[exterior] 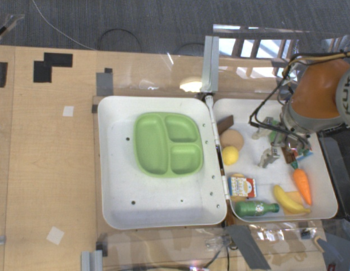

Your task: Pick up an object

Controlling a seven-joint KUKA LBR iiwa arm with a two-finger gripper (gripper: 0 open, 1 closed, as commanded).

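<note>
My gripper (280, 156) hangs over the right bin (327, 208), above its middle. Its fingers (268, 158) stand apart, open, with bare bin floor between them. An orange carrot (302, 186) lies just below and right of the gripper. A yellow banana (289, 201) lies near the bin's front edge. To the left are a yellow lemon (230, 155) and a brown rounded object (232, 139). A small carton (243, 186) and a green bottle (257, 208) lie at the front left of the bin.
The left bin (118, 208) holds a green divided plate (166, 144). A ridge (215, 151) separates the two bins. Cables (265, 109) loop from the arm's wrist over the right bin's back part.
</note>
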